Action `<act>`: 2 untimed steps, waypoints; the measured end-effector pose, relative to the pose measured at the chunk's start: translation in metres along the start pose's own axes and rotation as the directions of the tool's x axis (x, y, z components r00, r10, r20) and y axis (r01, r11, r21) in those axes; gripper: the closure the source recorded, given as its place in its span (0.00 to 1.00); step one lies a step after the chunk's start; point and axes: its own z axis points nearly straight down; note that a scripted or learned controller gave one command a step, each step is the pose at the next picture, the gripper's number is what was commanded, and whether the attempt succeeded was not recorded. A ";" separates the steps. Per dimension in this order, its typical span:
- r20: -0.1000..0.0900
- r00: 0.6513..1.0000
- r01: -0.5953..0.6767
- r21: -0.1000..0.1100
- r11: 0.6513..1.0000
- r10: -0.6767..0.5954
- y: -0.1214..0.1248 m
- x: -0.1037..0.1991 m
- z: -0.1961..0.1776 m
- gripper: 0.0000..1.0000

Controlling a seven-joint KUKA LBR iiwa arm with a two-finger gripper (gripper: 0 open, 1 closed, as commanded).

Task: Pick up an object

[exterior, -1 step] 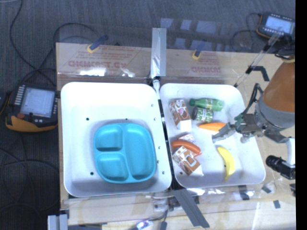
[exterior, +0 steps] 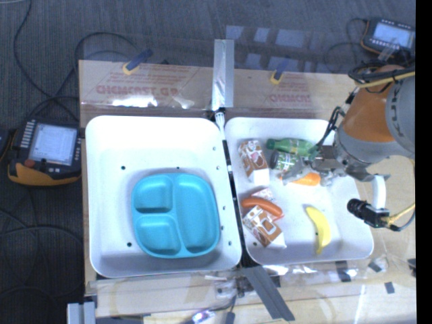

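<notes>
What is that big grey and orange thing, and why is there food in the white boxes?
That is a robot arm, reaching in from the right. The camera looks down from above the bench. There are two white bins. The left bin has a blue tray. The right bin has a banana, a hot dog, a carrot, a green bottle and two snack packs. The arm's gripper is low by the carrot. It should pick something up, but I cannot tell if it holds anything.

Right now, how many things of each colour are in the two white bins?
Blue: 1, the divided tray
Green: 1, the bottle
Yellow: 1, the banana
Orange: 1, the carrot
Red: 1, the sausage
Brown and white: 2, the snack packets
Total: 7
</notes>
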 end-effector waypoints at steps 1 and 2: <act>-0.004 0.998 0.070 -0.009 0.998 -0.070 0.051 -0.044 0.049 0.00; 0.001 0.995 0.103 -0.002 0.995 -0.103 0.001 -0.033 0.007 0.00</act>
